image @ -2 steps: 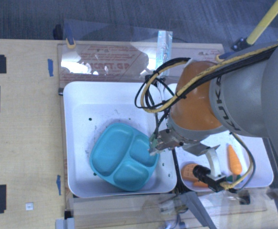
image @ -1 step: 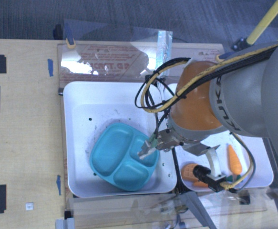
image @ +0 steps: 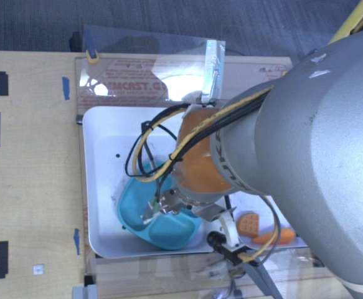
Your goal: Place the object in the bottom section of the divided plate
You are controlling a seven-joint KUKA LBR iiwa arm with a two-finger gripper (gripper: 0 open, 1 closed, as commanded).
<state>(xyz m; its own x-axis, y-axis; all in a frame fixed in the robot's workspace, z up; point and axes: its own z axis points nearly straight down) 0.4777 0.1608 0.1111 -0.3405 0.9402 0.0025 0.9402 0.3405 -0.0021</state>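
risk of a misplaced drop: tool low over the divided plate, contents unseen

the arm [image: 312, 148], grey and bulking across the right of the camera view, lies nearest the lens; its orange band [image: 197, 157] sits just above the wrist, with yellow and black cables [image: 150, 145] looping off to the left. below the band the tool [image: 159, 207] is down over the blue divided plate [image: 162, 226], which rests in the white bin [image: 100, 167] on the tabletop [image: 32, 167]. whether the tool is spread or pressed together cannot be told: the wrist and cables cover most of it, and nothing can be made out between its tips. so the object to be placed cannot be picked out either at the tool or on the plate. a waffle-like toy [image: 248, 223] and an orange carrot-like piece [image: 274, 235] lie in the bin to the right of the plate, apart from it.

judged hazards: if the tool carries nothing, a release here leaves the bottom section unfilled. if it does carry something, the tool appears to stand near a divider ridge, so the object may land across the ridge or in the wrong section. the tool seems close to the plate surface; further descent could press or tip the plate, sliding it toward the bin's near wall. the slack cables could also snag on the plate rim as the wrist turns.
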